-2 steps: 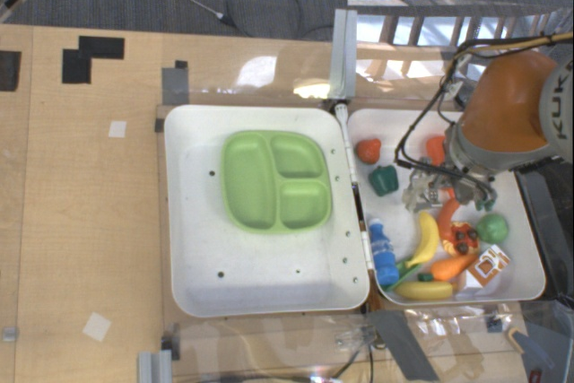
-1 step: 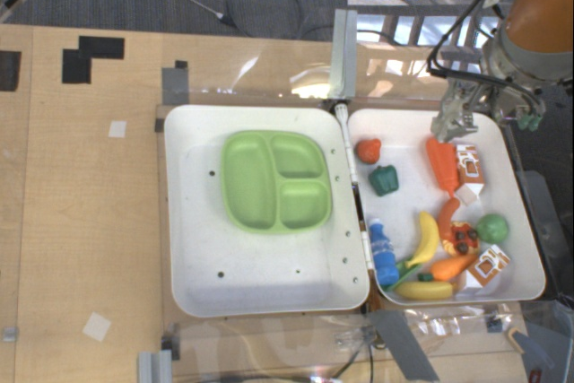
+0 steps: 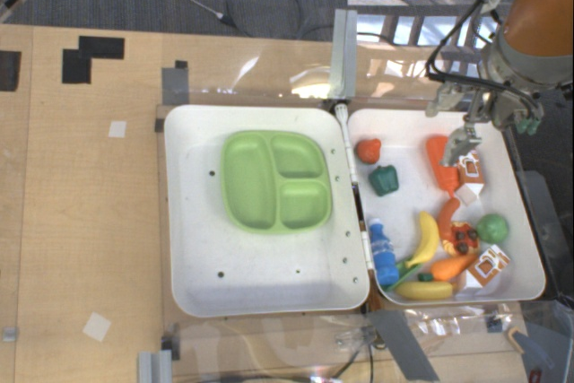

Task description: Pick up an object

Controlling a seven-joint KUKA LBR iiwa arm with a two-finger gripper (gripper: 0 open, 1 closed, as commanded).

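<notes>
1. Closest to the lens, at the upper right: grey arm with orange band [image 3: 541, 9], cables looped beside it.
2. Below that, end effector [image 3: 465, 141] poised over the far part of the right-hand shallow white bin [image 3: 536, 275]; whether spread or pressed together cannot be told, and nothing visibly pinched.
3. Just beside the end effector, on its left: long orange plastic piece [image 3: 437, 162], lying lengthwise. Right beneath it: small white carton with orange print [image 3: 470, 166], with a plain white block [image 3: 473, 190] touching that carton's near side.
4. Further left in the same bin: round red toy fruit [image 3: 369, 150] and dark green toy pepper [image 3: 384, 180], near each other.
5. Nearer half of the bin: curved yellow toy banana [image 3: 429, 236], blue plastic bottle [image 3: 383, 252] against the left wall, green ball [image 3: 491, 229], orange toy carrot [image 3: 454, 266], white box with orange pattern [image 3: 490, 263], all crowded together.
6. Left-hand shallow white bin [image 3: 184, 193]: light green divided plastic plate [image 3: 275, 181] in the middle, well apart from the end effector.
7. Under both bins: pale wooden bench [image 3: 81, 193].
</notes>
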